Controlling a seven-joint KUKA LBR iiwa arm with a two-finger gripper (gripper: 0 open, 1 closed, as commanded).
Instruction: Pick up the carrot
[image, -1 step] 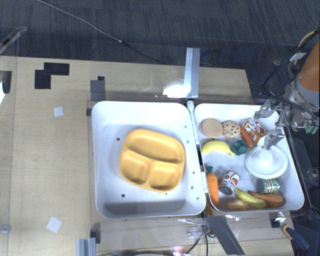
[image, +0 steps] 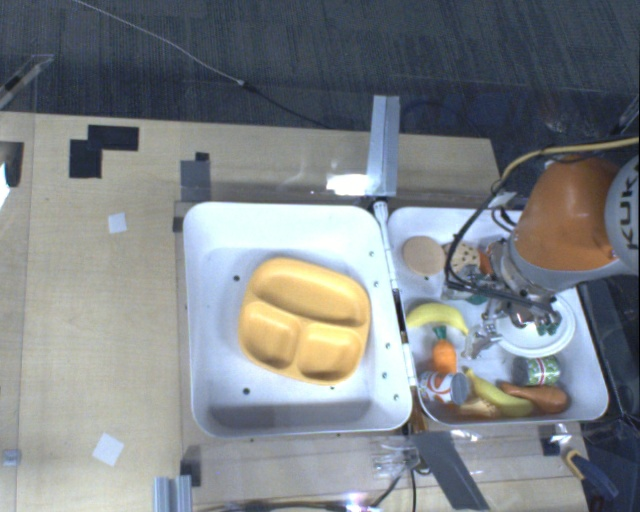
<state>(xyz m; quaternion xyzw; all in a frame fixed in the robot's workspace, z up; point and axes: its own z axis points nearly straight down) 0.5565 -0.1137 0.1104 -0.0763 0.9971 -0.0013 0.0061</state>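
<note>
Arm over the right bin (image: 596, 385), pincer (image: 484, 338) low among the clutter.

The carrot (image: 443, 355) lies in the right bin near its left wall, just below a banana (image: 437, 316) and above a small can (image: 436, 384). The pincer hangs just to the carrot's right, apart from it; whether it is open or closed I cannot tell. The left bin (image: 215, 300) holds a yellow tray (image: 303, 318). Both bins sit on the tabletop (image: 90, 330).

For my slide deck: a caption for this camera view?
The tool hovers above the right bin near the carrot; yellow tray fills the left bin.
</note>
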